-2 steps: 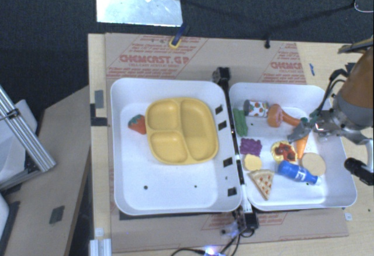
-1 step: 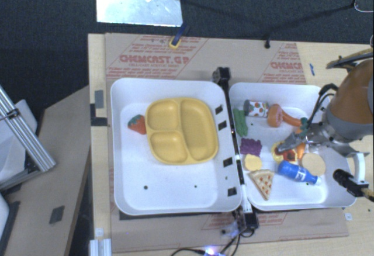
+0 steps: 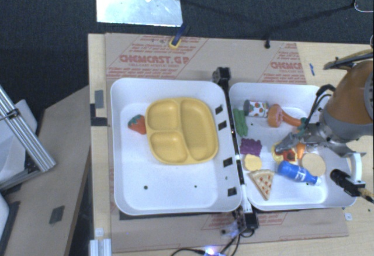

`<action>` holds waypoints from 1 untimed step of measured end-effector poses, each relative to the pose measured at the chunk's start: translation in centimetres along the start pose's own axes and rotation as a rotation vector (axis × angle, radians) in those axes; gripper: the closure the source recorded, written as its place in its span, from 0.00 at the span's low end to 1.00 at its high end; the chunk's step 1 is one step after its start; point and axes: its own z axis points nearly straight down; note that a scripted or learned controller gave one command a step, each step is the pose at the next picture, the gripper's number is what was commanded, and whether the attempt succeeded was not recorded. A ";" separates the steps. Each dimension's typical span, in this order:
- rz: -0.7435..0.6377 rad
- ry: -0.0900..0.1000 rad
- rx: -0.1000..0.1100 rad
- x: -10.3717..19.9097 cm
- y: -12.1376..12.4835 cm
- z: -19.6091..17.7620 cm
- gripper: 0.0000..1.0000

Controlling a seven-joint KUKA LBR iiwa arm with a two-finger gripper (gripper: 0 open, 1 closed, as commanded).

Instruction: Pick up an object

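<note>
In the right bin (image 3: 327, 193), the gripper (image 3: 287, 145) is sitting low among the toy food, reaching in from the right. I cannot tell from this slanted view whether it is released or clenched, or whether it is grasping anything.

Items I am logging there:
- blue bottle (image 3: 296, 173), lying on its side just below the gripper;
- orange piece (image 3: 300, 151), touching or just under the tip, the likeliest target in my judgement;
- pale round disc (image 3: 313, 164), beside the bottle;
- pizza slice (image 3: 263, 182), near the front wall;
- yellow round piece (image 3: 252, 162) and purple cluster (image 3: 251, 146), towards the divider;
- green strip (image 3: 240, 121), small can (image 3: 255, 109) and an orange drumstick-like piece (image 3: 276, 117) at the back.

To do this step well, I am judging that the tip should be centring on one item alone, clear of the bottle and disc crowding it, before closing and lifting straight up.

Left bin (image 3: 125, 190): a yellow divided plate (image 3: 179, 131) with a strawberry (image 3: 138, 124) just beside its left edge.

Surroundings: both bins are resting on a cardboard sheet (image 3: 158, 56) over the bench; dark carpet (image 3: 47, 15) lies beyond, with a shiny square panel (image 3: 140, 6) at the top.
</note>
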 end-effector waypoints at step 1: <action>-0.001 -0.003 -0.014 0.0 0.4 -1.4 1.00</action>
